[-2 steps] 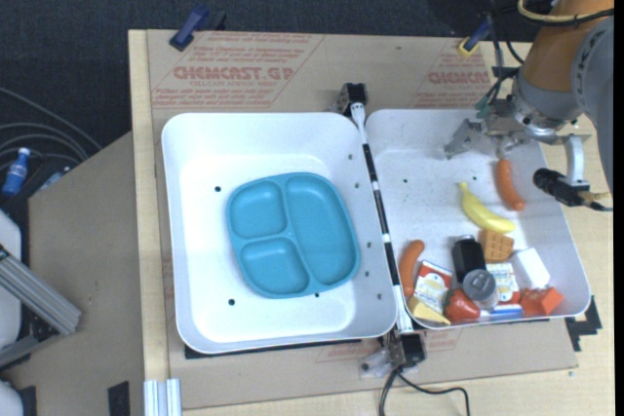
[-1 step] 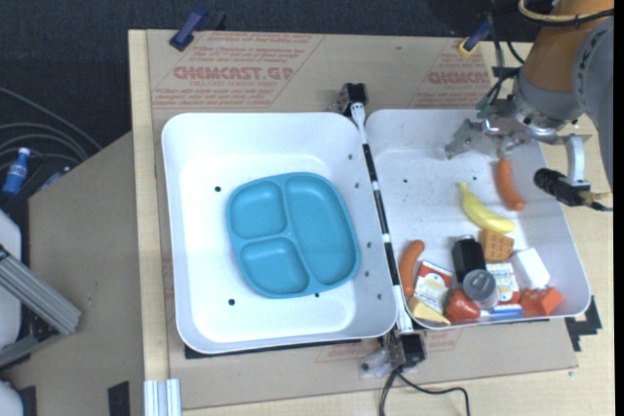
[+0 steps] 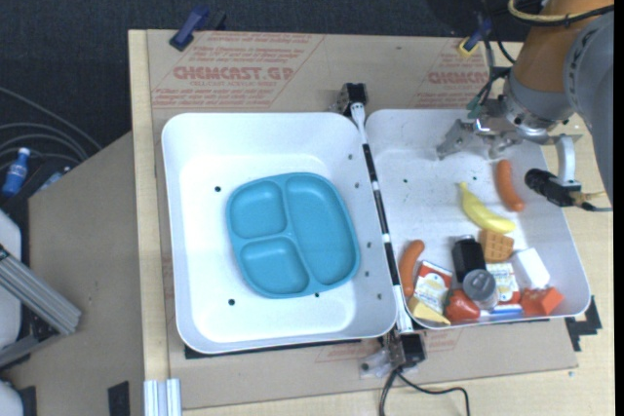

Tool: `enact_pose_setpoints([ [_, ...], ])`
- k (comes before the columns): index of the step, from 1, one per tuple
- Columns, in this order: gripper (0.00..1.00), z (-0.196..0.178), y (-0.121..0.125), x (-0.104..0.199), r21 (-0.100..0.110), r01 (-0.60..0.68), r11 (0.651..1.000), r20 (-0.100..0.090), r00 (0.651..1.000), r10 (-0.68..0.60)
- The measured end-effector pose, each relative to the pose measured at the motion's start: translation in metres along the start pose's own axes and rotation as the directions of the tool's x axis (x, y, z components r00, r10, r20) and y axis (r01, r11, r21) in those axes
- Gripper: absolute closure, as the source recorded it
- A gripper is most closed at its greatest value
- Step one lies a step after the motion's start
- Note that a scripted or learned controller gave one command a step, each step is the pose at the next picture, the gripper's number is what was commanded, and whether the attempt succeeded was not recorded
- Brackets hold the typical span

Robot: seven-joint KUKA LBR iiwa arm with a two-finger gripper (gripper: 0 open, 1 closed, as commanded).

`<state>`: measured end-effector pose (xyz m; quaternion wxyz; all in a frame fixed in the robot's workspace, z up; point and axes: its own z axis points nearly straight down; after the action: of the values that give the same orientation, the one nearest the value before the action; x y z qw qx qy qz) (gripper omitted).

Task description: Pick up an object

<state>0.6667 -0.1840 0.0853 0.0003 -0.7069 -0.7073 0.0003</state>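
- Reading across the brown board under the bins (image 3: pixel 292 63), red print spells "CHEMCAST GP" at the far left and repeats, partly covered, at the far right; smaller lines beneath it are too fine to make out.
- The small packets (image 3: pixel 434 292) in the right bin carry red and white printing that is too small to read.
- The tool (image 3: pixel 480 133) hangs over the far end of the right bin (image 3: pixel 419 161), below the grey arm (image 3: pixel 551 63) with its orange band; its grey fingers (image 3: pixel 451 141) appear splayed apart, released, with nothing between them.
- The tool sits above bare white bin floor, apart from the objects heaped toward the near end.
- An orange-red sausage (image 3: pixel 506 185) lies just near of the tool, close to the bin's right wall.
- A yellow banana (image 3: pixel 483 211) lies beside that sausage, toward the bin's middle.
- A second sausage (image 3: pixel 411 265) lies along the bin's left wall, touching the packets.
- A black block (image 3: pixel 467 256), a grey round cap (image 3: pixel 479 283), a waffle-like orange piece (image 3: pixel 497 245), a white block (image 3: pixel 532 266) and red pieces (image 3: pixel 542 302) crowd the near right corner.
- The left bin (image 3: pixel 195 209) holds a blue three-compartment plate (image 3: pixel 291 235) lying flat near its middle.
- A blue clamp (image 3: pixel 189 28) grips the desk's far left edge.
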Motion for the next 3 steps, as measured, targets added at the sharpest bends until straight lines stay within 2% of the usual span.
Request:
enact_pose_setpoints([
  [3,0.0,0.0,0.0,-0.018,-0.002,-0.001,1.0,0.002,1.0,0.001],
])
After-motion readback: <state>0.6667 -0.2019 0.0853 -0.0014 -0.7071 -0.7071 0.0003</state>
